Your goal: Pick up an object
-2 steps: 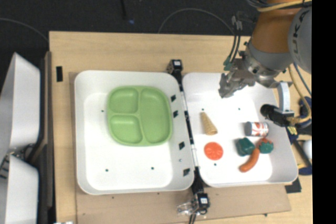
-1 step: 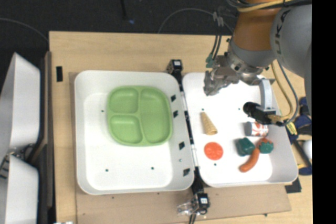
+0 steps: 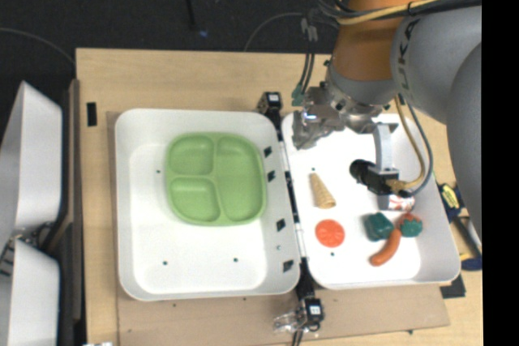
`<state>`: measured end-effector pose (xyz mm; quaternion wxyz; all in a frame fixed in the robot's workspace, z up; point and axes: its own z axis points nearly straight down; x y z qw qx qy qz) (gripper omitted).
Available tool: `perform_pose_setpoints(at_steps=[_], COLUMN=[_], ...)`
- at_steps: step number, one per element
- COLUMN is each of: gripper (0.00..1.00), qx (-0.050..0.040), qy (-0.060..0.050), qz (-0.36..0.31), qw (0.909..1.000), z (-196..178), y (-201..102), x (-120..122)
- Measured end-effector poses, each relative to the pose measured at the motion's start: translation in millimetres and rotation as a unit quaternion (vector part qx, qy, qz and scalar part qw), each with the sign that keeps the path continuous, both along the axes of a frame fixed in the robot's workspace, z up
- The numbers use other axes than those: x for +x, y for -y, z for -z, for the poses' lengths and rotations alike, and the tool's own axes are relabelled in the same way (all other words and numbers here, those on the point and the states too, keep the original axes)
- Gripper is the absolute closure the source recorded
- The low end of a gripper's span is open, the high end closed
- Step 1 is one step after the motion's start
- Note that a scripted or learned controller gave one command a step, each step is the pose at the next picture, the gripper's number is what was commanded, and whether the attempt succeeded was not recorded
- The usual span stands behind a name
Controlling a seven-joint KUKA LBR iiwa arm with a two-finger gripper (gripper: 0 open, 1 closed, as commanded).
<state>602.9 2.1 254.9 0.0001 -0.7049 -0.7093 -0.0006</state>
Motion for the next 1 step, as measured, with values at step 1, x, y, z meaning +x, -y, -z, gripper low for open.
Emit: perform_pose_setpoints(at_steps=[1], gripper=[1.0], qx=[-0.0003], qy=[0.0], qz=[0.0], qw=[1.0], z=[8.6], y=[-46.0], x=[4.1])
